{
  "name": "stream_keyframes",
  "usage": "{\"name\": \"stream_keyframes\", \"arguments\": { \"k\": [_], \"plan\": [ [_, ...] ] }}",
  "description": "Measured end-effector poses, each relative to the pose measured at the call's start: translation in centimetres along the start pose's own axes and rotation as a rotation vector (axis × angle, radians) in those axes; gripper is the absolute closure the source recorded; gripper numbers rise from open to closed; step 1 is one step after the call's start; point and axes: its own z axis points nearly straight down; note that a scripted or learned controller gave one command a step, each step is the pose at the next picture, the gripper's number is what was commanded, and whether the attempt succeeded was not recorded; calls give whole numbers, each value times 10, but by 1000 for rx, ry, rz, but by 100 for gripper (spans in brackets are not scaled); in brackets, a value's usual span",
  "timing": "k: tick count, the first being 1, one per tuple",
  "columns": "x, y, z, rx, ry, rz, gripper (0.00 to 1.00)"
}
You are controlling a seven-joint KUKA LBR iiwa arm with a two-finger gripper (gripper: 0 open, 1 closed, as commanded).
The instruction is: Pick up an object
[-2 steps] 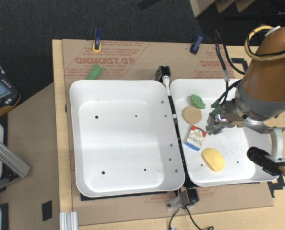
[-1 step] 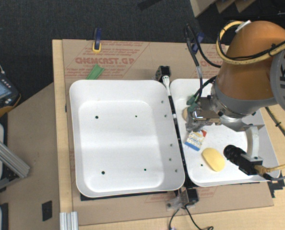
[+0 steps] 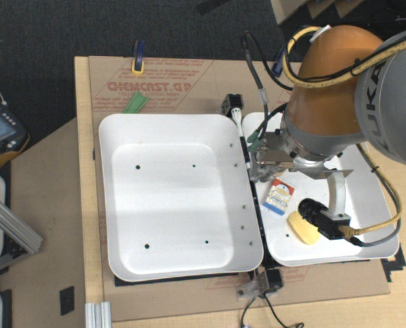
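The left bin (image 3: 107, 183) lies wide open to the camera, its bare white floor marked by four small dark dots and bounded by a raised, rounded rim. Its right rim runs just beside the left rim of the right bin (image 3: 285, 249), the two forming a narrow ridge between the trays. Both bins sit on a cardboard sheet (image 3: 155, 80) with red print, whose far strip carries a green scrap (image 3: 135, 102) and a blue and yellow clamp (image 3: 139, 61) at its edge. The arm (image 3: 326, 80) reaches in from the right and covers much of the right bin, its orange band and grey wrist hanging over the far half of that tray. This leaves free floor along the near edge and at the right side. The gripper (image 3: 261, 161) sits low at the right bin's left wall, close against the ridge between the bins. How far it is open cannot be told from this slanted view, and nothing can be seen held in it. A small red, white and blue packet (image 3: 279, 197) lies flat on the right bin's floor just beside the gripper, toward the near side. A yellow object (image 3: 301, 229) lies nearer the camera, close to the packet and well inside the near rim.
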Motion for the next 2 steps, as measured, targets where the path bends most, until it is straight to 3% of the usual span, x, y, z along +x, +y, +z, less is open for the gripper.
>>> {"name": "stream_keyframes", "arguments": {
  "k": [1, 2],
  "plan": [
    [75, 10, -20, -3, 3, -6, 100],
    [75, -10, 17, 9, 0, 3, 100]
  ]
}}
